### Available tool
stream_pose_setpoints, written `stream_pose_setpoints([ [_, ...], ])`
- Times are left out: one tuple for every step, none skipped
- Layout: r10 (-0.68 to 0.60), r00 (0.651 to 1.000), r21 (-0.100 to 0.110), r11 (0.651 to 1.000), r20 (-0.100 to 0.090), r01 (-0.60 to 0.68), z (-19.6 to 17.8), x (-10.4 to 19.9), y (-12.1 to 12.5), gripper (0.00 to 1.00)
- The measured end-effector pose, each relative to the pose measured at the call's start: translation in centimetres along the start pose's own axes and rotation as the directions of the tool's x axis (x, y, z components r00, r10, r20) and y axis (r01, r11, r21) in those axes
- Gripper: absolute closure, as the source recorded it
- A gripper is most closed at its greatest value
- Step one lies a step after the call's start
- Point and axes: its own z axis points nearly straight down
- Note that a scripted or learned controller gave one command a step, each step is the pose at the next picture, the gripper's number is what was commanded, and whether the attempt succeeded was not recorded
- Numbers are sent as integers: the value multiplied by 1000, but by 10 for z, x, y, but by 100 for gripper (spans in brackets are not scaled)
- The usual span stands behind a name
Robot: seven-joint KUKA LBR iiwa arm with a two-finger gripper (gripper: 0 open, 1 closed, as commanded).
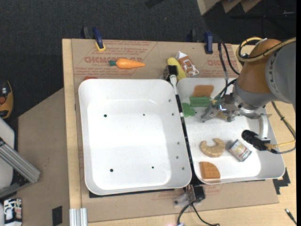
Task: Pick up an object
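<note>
White plastic forms both bins: the left bin (pixel 94 140) lies bare, while the right bin (pixel 270 166) carries the loose goods, so a pick has to happen there. From the overhead camera, the gripper (pixel 210 112) hangs low at the right bin's upper left, its metal fingers pointing toward the dividing wall. Whether it is spread or closed, I cannot tell, and nothing is visibly clamped in it. Just beside it lies a green block (pixel 199 101), flat and boxy, probably the target given where the tool has been brought. An orange slab (pixel 203 90) sits behind the block. Well apart, nearer the front, rest a tan croissant (pixel 212 147), a waffle piece (pixel 209 170) and a small can (pixel 239 150). A toy carrot (pixel 128 64) lies outside on the cardboard.
</note>
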Motion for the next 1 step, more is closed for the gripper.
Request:
stream_pose_setpoints([
  [-5, 1000, -13, 1000, 3, 5, -18, 16, 48, 0],
])
